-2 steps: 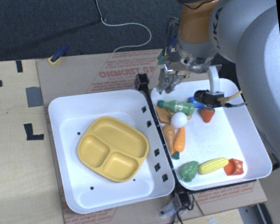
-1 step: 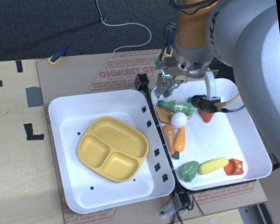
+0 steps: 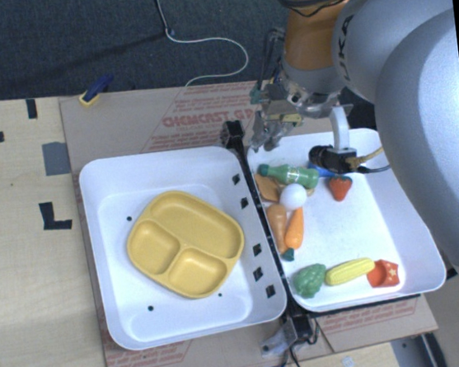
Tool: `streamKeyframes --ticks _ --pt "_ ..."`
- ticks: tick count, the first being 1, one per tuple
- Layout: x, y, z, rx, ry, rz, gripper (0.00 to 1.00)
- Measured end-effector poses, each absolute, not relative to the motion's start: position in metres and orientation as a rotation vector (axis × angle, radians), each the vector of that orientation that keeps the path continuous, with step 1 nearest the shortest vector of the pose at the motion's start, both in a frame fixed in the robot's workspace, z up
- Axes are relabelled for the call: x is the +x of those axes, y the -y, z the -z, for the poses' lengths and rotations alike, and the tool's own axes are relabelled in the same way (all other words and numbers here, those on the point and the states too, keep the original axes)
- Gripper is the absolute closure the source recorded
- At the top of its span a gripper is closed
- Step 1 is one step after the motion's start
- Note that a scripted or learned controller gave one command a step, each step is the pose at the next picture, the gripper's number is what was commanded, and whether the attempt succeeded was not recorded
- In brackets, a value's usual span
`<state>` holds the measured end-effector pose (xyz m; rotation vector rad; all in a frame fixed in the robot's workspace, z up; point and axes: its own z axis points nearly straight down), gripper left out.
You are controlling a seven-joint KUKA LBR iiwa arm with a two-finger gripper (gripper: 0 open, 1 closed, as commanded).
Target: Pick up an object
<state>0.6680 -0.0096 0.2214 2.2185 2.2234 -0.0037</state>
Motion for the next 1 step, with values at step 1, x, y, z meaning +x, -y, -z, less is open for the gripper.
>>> streamKeyframes --ticks 1 --pt "0.6692 0.0139 -0.224 2.22 -2.223 0.005 1.0"
